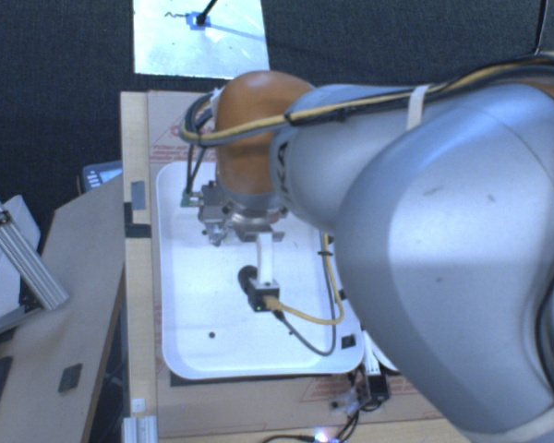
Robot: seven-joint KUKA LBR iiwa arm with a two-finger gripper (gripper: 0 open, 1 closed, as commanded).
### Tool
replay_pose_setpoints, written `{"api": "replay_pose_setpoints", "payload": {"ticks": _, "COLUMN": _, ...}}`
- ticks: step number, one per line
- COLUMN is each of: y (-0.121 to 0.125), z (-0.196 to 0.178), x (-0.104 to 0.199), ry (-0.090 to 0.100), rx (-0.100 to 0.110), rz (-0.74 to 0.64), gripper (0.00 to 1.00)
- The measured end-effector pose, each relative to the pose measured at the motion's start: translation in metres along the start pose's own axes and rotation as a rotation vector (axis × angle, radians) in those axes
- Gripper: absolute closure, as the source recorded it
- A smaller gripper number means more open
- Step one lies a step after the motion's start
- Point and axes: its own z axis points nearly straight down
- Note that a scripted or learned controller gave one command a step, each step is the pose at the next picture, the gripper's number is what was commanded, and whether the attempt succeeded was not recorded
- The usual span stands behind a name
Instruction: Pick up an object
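Arm (443, 247): nearest my camera.
Gripper (223, 227): grip state, I cannot tell.
White bin (194, 330): beneath gripper; I'd locate a target first.

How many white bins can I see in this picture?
1. The white bin lies under the arm, left of centre; the arm may hide another bin to the right.

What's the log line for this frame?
arm over white bin | gripper at bin's far half | held: nothing visible | pick: not yet done

Grey arm (443, 229), orange wrist band (249, 123), yellow cable (351, 109).
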Motion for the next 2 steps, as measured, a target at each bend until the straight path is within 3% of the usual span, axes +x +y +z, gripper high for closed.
{"api": "replay_pose_setpoints", "payload": {"ticks": 1, "y": -0.04, "z": -0.014, "x": -0.066, "ry": -0.001, "rx": 0.0, "rz": 0.004, "gripper": 1.0}}
{"api": "replay_pose_setpoints", "payload": {"ticks": 2, "y": -0.045, "z": -0.135, "x": 0.004, "ry": 0.007, "rx": -0.015, "rz": -0.011, "gripper": 1.0}}
